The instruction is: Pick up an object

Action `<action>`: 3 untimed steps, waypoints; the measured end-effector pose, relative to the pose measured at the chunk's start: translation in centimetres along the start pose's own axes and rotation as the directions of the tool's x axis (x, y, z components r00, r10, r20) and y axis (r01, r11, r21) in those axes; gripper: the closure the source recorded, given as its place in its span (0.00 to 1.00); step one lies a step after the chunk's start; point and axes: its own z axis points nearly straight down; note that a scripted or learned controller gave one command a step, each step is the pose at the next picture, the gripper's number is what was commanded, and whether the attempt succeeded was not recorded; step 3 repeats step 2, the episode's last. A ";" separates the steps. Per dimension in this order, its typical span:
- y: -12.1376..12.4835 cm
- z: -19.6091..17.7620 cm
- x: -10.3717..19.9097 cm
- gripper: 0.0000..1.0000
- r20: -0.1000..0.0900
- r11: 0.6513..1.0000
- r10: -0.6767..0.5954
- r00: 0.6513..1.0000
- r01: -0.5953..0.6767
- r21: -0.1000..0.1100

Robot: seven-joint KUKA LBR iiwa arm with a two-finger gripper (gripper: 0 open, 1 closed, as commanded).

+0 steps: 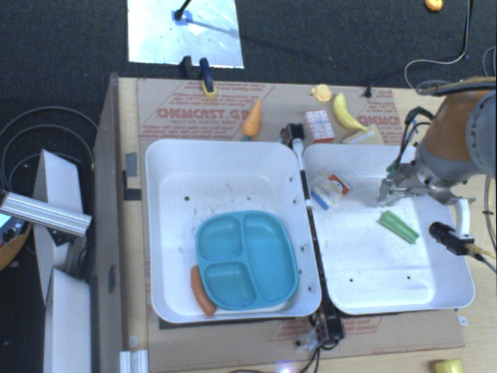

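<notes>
The gripper (386, 193), whose finger state I cannot tell, hangs over the right bin (404, 286), probably lining up on the green block (398, 228) just below it.

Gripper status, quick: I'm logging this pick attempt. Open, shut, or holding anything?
Gripper: cannot be told. It sits low in the right bin, beside the green block, with nothing visibly held.
</notes>
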 end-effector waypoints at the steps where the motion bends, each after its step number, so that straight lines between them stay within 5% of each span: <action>1: -4.3 -4.3 -2.9 1.00 0.000 1.000 0.007 1.000 -0.007 0.004; 2: -1.4 -7.4 -1.9 1.00 0.000 1.000 -0.001 1.000 0.001 0.000; 3: -1.4 -7.4 -1.9 1.00 0.000 1.000 -0.001 1.000 0.001 0.000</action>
